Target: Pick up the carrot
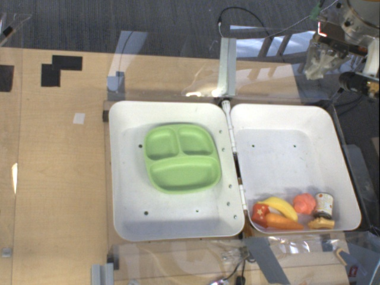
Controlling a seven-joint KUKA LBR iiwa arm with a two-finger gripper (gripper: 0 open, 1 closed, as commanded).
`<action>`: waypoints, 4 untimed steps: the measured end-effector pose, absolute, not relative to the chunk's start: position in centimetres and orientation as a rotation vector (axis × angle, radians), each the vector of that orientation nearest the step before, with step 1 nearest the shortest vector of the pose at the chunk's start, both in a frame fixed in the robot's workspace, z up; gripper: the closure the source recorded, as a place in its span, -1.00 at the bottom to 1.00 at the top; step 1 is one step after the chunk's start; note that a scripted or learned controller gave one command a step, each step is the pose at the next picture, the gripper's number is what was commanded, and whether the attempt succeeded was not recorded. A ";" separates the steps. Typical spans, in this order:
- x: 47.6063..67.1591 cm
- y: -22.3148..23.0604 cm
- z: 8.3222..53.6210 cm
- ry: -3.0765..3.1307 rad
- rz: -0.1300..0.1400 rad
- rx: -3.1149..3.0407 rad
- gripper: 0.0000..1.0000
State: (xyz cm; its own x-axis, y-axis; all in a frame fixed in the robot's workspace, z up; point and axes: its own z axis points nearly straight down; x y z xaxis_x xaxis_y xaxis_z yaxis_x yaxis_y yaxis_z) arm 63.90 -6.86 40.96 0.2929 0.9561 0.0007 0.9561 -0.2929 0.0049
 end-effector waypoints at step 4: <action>61.7 -4.0 18.5 1.847 0.003 2.541 1.00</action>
